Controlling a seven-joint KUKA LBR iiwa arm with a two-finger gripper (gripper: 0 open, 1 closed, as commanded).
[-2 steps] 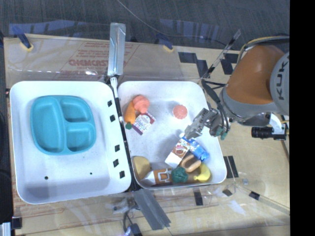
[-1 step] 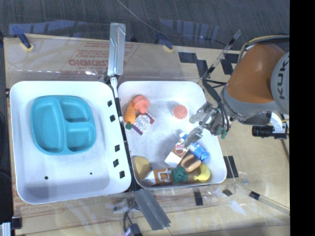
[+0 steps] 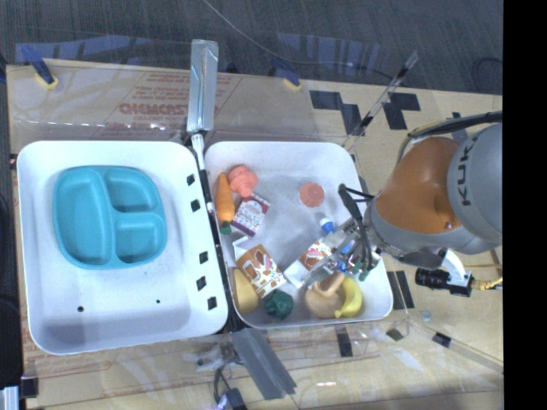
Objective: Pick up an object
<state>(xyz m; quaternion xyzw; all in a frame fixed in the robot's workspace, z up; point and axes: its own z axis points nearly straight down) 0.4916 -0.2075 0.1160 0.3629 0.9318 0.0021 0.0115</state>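
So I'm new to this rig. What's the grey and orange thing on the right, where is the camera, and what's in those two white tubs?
That is a robot arm, filmed by one fixed camera looking down at a slant. Its gripper is low over the right bin, among toy groceries: a carrot, a purple carton, a pink disc, a snack box, a green piece and a banana. The left bin holds a blue divided tray. Whether it grips anything is unclear.

tan bench (image 3: pixel 282 101) under clear sheeting, dark carpet (image 3: pixel 102 7) beyond.
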